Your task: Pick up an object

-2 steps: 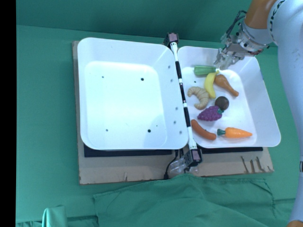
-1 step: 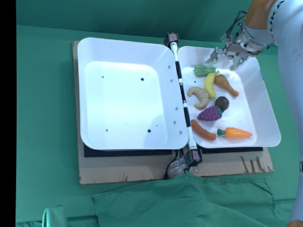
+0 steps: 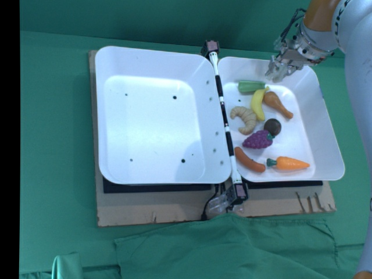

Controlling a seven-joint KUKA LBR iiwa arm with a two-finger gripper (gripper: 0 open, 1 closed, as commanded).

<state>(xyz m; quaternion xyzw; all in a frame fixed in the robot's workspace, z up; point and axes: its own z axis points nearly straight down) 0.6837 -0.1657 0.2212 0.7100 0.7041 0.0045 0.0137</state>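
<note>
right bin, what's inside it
The right bin holds toy foods: a green vegetable, banana, drumstick, croissant, dark round fruit, grapes, sausage and carrot. Nothing looks hidden.

A green cloth [image 3: 52,156] covered the tabletop and ran up the backdrop [image 3: 163,10] behind it in the same colour. A brown cardboard sheet [image 3: 145,211] lay flat on the cloth. Near the front edge the fabric [image 3: 232,249] bunched into loose folds. Light fell evenly from above.
</note>
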